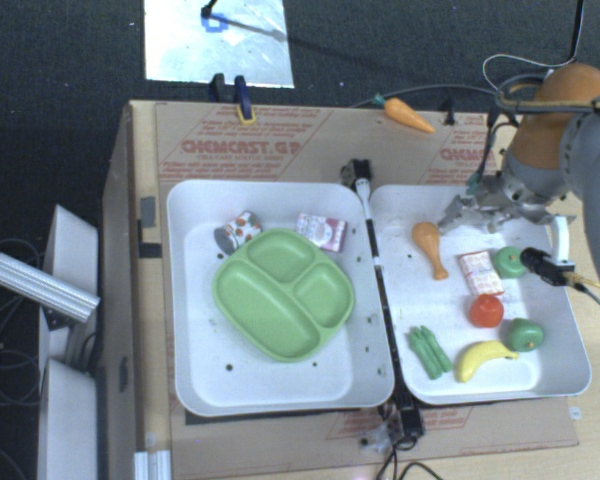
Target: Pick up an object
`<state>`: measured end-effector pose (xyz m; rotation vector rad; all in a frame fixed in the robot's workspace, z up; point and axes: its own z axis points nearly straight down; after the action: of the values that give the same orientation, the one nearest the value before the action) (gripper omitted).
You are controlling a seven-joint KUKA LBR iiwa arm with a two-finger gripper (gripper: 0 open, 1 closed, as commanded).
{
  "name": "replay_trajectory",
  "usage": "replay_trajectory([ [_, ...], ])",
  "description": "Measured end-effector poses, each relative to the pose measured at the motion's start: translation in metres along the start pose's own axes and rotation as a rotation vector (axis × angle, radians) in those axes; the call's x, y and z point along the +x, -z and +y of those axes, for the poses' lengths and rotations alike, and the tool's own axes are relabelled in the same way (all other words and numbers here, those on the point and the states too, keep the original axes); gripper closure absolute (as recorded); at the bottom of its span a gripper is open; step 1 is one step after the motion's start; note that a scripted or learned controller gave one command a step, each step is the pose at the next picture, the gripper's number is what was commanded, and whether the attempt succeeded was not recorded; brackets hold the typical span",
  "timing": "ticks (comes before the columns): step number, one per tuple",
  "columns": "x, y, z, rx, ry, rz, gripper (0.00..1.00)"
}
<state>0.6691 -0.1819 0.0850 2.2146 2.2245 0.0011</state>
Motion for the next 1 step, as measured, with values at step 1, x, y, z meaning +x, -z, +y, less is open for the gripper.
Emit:
replay_trajectory([
  [1,0.0003,0.0000,0.0001,0.000,0.000,0.000,0.00],
])
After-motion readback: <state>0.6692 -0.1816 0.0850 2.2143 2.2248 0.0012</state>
